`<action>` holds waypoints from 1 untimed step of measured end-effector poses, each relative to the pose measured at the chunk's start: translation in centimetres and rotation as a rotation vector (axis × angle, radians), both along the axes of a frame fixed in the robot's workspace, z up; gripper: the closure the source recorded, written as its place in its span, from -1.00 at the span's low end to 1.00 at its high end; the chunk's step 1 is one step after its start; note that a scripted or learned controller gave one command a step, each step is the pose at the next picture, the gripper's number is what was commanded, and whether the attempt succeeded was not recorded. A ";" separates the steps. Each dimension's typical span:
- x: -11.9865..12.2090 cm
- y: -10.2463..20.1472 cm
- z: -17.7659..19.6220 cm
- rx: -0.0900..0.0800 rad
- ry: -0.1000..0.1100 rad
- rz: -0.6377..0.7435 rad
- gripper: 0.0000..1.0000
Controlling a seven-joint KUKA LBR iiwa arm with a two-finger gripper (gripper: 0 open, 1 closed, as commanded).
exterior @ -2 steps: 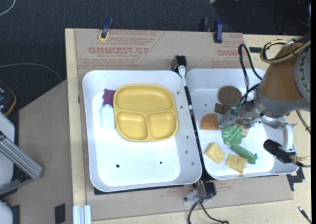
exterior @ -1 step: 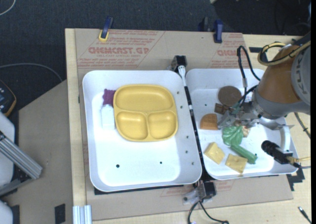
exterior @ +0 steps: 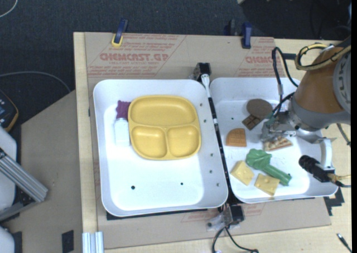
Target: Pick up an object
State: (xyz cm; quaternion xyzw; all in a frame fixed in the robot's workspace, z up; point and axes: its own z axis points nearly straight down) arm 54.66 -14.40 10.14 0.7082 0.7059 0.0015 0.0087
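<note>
My gripper (exterior: 273, 133) is low in the right bin (exterior: 290, 87), right over a tan slice of bread (exterior: 279, 144). Just to its left lie a dark brown block (exterior: 251, 121) and a brown round disc (exterior: 258, 106). An orange wedge (exterior: 236, 137) sits further left. In front of the gripper lie a green toy vegetable (exterior: 264, 163) and two yellow cheese pieces (exterior: 242, 173), (exterior: 266, 184). The arm's grey wrist and orange band (exterior: 318, 87) hide the bin's right side.
The left bin (exterior: 156, 196) holds a yellow divided plate (exterior: 164, 125) and a white bottle with a purple cap (exterior: 121, 125) beside it. A black clip (exterior: 202, 71) sits between the bins at the back. Cables loop near the arm at the right.
</note>
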 end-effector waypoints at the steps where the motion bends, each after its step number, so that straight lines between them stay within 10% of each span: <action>1: 0.3 -0.7 4.5 0.008 0.009 0.002 1.00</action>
